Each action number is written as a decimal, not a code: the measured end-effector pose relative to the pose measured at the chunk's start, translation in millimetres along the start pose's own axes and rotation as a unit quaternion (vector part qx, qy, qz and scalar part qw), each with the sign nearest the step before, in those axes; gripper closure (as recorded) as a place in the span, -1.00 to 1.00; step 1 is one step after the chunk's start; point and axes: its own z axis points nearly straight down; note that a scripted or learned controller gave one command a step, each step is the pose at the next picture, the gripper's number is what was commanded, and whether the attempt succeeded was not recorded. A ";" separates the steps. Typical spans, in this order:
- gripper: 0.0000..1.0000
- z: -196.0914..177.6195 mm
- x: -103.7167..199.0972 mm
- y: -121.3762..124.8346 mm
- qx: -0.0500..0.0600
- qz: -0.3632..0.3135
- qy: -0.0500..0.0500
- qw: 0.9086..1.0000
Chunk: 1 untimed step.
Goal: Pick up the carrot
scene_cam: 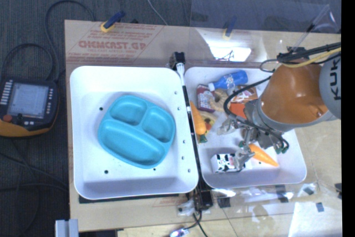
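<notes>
So the carrot (262, 155) is lying in the right bin (299, 175), toward the near right corner, fat end pointing left and the tip aimed at the right wall. The gripper (248, 148) is down in that bin right at the carrot's fat end, touching it or just about. Makes sense as a grasp attempt: the arm (294, 94) comes in from the right and drops from above, since the carrot lies flat and the far side of the bin is crowded.

Honestly can't tell whether the gripper is spread or closed. The orange wrist band and a tangle of cables sit right over it, and what pokes out below is a dark blurry mess. I wouldn't say it's got the carrot; nothing shows the carrot sitting between anything, it looks like it's just resting on the bin floor.

Other stuff in that bin: a blue bottle (231, 79) at the far side, a dark snack bag (206, 100) next to it, a small black-and-white cow-pattern thing (226, 162) just left of the carrot, and something orange and yellow (198, 122) against the left wall that's hard to identify. Careful, that one could be mistaken for the carrot. Whatever lies under the arm is hidden.

Left bin (83, 175) has a blue divided plate (136, 129), well apart from the action.
</notes>
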 end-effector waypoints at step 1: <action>-1.00 0.5 -1.4 -2.2 0.000 -0.011 0.003 1.000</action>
